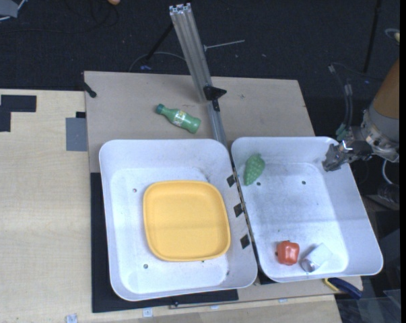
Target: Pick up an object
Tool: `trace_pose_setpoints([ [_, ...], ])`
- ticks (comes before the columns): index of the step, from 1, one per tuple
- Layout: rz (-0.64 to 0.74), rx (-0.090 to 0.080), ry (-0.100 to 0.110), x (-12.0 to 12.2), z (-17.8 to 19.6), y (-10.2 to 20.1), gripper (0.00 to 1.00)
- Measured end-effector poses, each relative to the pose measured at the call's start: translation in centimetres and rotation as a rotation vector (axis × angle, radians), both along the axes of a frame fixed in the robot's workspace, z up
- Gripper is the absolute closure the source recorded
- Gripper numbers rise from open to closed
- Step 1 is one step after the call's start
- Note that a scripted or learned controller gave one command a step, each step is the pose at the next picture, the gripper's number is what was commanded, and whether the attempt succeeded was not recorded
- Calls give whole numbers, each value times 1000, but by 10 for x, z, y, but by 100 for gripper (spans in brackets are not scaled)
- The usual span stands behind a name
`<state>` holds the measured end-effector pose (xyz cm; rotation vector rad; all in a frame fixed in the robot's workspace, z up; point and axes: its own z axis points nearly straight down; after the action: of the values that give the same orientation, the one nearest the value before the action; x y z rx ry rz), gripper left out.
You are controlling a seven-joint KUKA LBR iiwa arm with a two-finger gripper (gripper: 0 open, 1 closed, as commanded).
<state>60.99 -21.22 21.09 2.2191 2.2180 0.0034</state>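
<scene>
The right bin (337, 207) holds a green bumpy object (254, 168) at its upper left, a red object (287, 252) near its front edge, and a small white and grey object (313, 259) just right of the red one. A yellow square plate (186, 220) lies in the left bin (122, 180). My gripper (335, 156) hangs over the far right rim of the right bin, well away from all these objects, with nothing visible between its fingers.
A green bottle (178, 118) lies on the bench behind the left bin. A slanted aluminium bar (197, 52) rises behind the bins. Black clips (238, 209) sit along the rims where the bins meet.
</scene>
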Motion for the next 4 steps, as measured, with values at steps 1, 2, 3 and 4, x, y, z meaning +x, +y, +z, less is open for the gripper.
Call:
trace_pose_setpoints([
  [1, 0, 1, 3, 0, 23, -1, 100],
  [2, 3, 1, 4, 4, 32, 48, 100],
  [3, 4, 3, 5, 16, 30, 99, 100],
  [4, 4, 3, 5, 17, 25, 161, 100],
])
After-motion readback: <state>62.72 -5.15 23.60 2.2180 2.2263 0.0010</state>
